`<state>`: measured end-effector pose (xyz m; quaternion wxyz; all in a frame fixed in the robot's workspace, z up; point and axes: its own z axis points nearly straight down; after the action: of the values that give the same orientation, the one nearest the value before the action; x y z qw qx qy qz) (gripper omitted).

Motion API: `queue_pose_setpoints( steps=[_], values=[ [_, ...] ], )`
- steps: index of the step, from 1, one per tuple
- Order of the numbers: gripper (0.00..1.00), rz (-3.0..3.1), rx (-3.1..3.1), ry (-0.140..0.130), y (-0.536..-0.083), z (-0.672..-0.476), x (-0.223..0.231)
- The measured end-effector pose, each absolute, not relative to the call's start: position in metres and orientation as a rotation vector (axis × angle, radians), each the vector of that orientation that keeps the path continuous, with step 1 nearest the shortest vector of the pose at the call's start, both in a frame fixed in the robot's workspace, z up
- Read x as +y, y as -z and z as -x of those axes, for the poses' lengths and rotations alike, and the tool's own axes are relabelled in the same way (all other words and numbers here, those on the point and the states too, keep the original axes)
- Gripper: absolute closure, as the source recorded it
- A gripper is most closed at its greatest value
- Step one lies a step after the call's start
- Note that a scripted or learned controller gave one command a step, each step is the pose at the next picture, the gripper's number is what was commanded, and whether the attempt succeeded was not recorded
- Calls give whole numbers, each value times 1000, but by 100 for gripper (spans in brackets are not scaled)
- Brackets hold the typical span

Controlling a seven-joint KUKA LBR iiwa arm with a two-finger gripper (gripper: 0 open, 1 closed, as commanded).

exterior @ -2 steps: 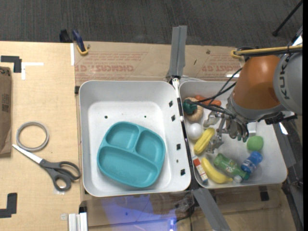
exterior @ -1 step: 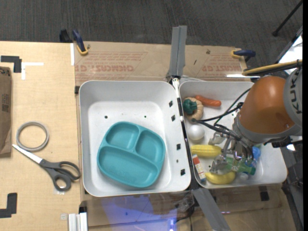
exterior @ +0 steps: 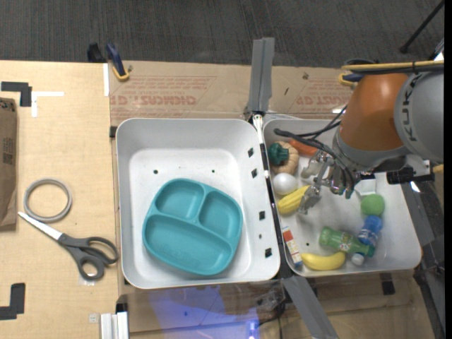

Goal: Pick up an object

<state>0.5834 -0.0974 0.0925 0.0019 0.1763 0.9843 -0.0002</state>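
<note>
Over the right bin (exterior: pixel 406 256) on the counter my claw (exterior: pixel 314 189) hung low, its grip unreadable, a yellow banana (exterior: pixel 292 200) just beside it and nothing lifted yet.

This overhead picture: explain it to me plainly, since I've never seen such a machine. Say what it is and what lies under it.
One camera looks down at a slant on a bench. The grey arm with the orange band is a robot reaching in from the right. Its gripper hangs over the right bin, just above a yellow banana; nothing is visibly held. That bin also holds a green ball, a green bottle and a second banana. The left bin holds a teal divided plate. Scissors lie outside.
</note>
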Motion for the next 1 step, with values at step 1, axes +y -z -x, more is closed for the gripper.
queue_pose_setpoints(
  steps=[1],
  values=[
    [0, -822, 3029, 1, -92, -583, -100]
  ],
)
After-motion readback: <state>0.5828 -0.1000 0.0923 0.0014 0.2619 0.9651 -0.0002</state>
